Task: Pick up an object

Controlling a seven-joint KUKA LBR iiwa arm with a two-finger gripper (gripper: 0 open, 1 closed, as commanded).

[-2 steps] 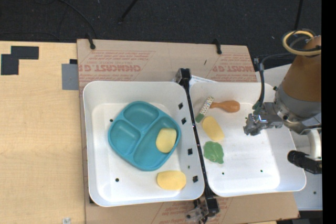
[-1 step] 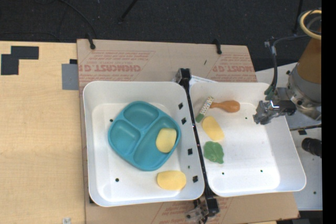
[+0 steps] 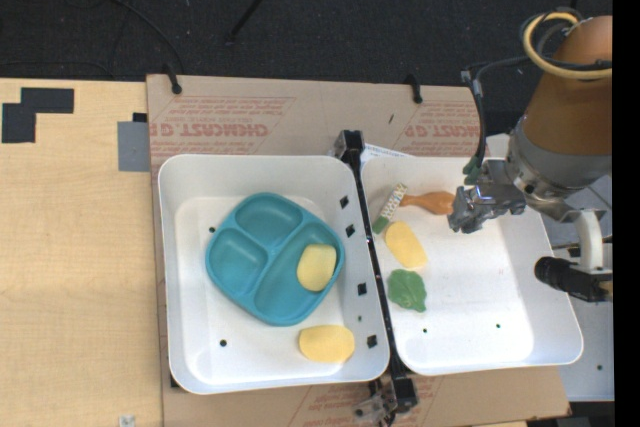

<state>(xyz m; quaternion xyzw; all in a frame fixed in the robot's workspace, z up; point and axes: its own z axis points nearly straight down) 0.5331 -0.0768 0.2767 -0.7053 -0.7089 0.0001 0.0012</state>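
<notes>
Now metal gripper (image 3: 466,211) beside smooth orange carrot-shaped toy (image 3: 427,203).

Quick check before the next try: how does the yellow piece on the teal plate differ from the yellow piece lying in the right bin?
The yellow piece on the teal plate sits in a compartment of the teal divided plate in the left bin; the yellow piece in the right bin lies on the bare floor of the right bin. The first looks blocky, the second a longer oval. The second lies closer to the gripper, just above a green leafy piece. Both are plain yellow and lie apart from the gripper.
</notes>
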